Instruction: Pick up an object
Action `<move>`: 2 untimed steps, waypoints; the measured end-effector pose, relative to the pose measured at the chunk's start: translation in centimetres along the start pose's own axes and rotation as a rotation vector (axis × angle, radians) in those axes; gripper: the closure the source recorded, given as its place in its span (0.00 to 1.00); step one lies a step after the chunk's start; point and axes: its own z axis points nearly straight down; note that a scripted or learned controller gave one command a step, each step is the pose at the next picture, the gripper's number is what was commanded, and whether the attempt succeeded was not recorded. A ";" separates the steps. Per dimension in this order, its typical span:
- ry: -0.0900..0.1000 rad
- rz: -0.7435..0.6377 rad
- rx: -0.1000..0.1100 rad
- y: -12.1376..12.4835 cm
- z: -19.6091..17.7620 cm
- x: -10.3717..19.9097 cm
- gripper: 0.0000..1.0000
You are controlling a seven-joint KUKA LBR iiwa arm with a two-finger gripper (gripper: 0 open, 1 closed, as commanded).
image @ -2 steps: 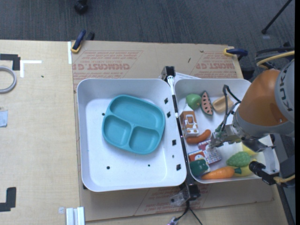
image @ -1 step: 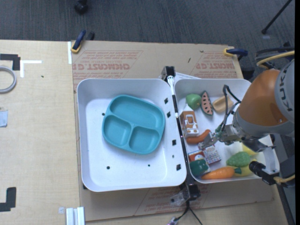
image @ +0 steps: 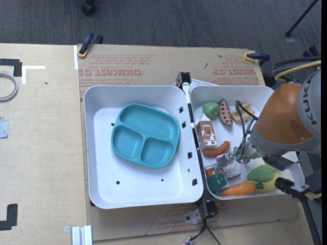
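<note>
Camera view puts my likeliest target, the small crinkled silver-and-red packet (image: pixel 227 163), just to the left of and slightly below the gripper (image: pixel 239 155), close enough that I can't tell whether they touch. It lies flat on the floor of the right-hand white bin (image: pixel 265 92), its long side running roughly toward the lower right.

Just above the packet, up and to the left of the jaws, a reddish-orange toy sausage (image: pixel 216 148) lies with its long axis nearly level across the view. An orange-and-white carton (image: pixel 206 132) stands farther the same way. Below the jaws sit an orange plastic carrot (image: pixel 237 189) and a bumpy green-and-yellow toy corn cob (image: pixel 262 174); a dark green block (image: pixel 215 180) lies down and left.

I cannot tell whether the jaws are spread or pressed together: the wrist's orange band (image: pixel 282 115) and cabling crowd that spot.

My judgement: a short shift left and down centres the jaws over the packet. The teal sectioned plate (image: pixel 145 135) in the left bin (image: pixel 97 152) lies well apart, far left.
</note>
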 end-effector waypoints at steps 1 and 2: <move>-0.003 0.005 -0.003 0.1 -1.0 -0.1 1.00; -0.003 0.004 -0.002 0.1 -1.0 -0.1 0.00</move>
